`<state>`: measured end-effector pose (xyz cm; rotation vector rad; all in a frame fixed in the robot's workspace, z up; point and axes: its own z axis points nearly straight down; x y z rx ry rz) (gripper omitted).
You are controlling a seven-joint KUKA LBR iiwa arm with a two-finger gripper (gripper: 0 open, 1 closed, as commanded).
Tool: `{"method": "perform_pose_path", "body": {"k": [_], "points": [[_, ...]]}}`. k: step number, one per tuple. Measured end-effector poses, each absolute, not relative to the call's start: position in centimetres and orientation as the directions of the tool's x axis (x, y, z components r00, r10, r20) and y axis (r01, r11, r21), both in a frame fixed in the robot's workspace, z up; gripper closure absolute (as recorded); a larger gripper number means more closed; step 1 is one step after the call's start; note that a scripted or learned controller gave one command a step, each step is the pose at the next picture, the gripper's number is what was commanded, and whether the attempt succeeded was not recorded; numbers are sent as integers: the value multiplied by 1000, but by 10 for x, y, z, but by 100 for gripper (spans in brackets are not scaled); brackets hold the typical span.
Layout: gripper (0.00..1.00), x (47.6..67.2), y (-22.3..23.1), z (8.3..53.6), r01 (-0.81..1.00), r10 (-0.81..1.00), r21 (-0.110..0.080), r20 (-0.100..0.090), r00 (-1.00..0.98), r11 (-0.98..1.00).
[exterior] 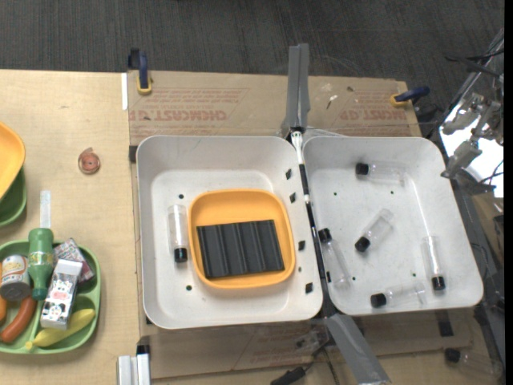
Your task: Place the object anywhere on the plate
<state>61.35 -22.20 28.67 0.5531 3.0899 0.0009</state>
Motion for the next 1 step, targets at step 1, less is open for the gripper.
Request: {"method": "perform_pose_path", "body": {"k": [1], "points": [[0, 611, -222, 243, 44, 44, 1, -3, -999, 999]]}}
